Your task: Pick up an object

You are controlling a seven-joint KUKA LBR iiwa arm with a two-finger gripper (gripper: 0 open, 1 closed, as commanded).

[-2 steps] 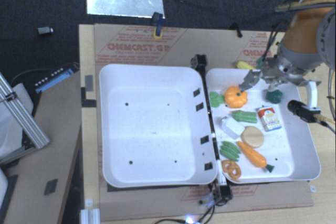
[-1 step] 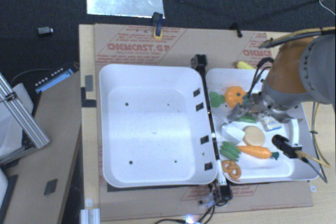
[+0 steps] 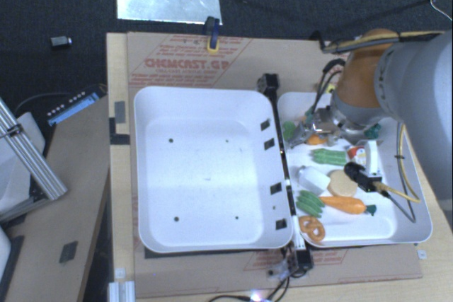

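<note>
The counter carries a printed cardboard sheet. On the cardboard lie two white bins side by side: the left bin, and touching its right wall, the right bin.

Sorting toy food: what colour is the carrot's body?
Orange carrot, seen in the camera view.
</note>
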